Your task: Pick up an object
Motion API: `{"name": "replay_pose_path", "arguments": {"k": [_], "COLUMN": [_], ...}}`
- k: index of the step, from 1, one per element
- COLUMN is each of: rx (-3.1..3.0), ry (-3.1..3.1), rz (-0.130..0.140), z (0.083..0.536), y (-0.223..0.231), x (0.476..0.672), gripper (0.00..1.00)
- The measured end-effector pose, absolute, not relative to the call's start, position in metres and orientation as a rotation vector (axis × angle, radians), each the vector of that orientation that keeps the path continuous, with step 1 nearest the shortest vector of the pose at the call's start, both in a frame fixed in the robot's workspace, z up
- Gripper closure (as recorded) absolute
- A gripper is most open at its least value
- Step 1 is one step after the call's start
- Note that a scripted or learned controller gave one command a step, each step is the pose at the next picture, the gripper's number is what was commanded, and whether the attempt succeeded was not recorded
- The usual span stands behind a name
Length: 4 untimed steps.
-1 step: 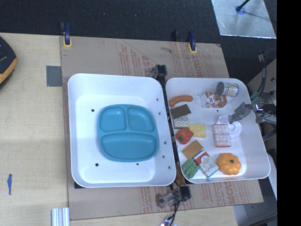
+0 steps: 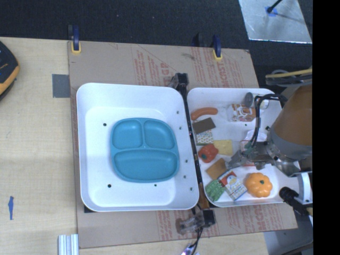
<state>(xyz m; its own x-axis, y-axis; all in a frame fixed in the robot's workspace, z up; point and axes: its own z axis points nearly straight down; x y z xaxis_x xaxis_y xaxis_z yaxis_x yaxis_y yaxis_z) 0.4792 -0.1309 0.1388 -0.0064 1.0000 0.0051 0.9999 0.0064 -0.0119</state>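
- you see two shallow white bins side by side on a brown cardboard sheet (image 2: 159, 62) that covers the worktop (image 2: 32, 158).
- the left bin (image 2: 93, 97) holds a blue divided plate (image 2: 144, 149), lying flat near its middle.
- the right bin (image 2: 212, 94) holds all the small objects, crowded mostly along its left and lower parts.
- near the top left of that bin lies a toy sausage (image 2: 204, 112); just below it sits a dark brown block (image 2: 203, 125), and under that a small speckled card (image 2: 204, 137).
- a red pepper (image 2: 208, 153) sits beside a yellow cheese wedge (image 2: 223, 147); below them lies a tan cracker-like piece (image 2: 216, 169).
- at the bottom of the bin you find a green packet (image 2: 214, 189), a small printed carton (image 2: 232, 185) touching it, and an orange pumpkin (image 2: 258, 185) just to the right.
- a small printed packet (image 2: 242, 112) lies near the top of the bin.
- the arm (image 2: 295, 124) comes in from the right, its orange band above the bin's right side.
- the gripper (image 2: 245, 156) hangs low over the middle of the right bin, just right of the cheese wedge and above the carton and pumpkin.
- you cannot tell whether the fingers are spread or pressed together: they are a dark blur, and nothing is visible between them.
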Motion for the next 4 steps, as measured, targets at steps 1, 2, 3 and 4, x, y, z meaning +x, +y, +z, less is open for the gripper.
{"name": "replay_pose_path", "arguments": {"k": [1, 2, 3, 4], "rx": [-2.212, -2.218, -2.213, -2.215], "ry": [-2.235, -2.232, -2.231, -2.231], "rz": [-0.001, 0.000, 0.006, -0.004], "z": [0.090, 0.106, 0.103, 0.103], "y": [-0.111, -0.115, -0.114, -0.093], "x": [0.557, 0.556, 0.554, 0.626], "gripper": [0.00, 1.00, 0.00, 0.00]}}
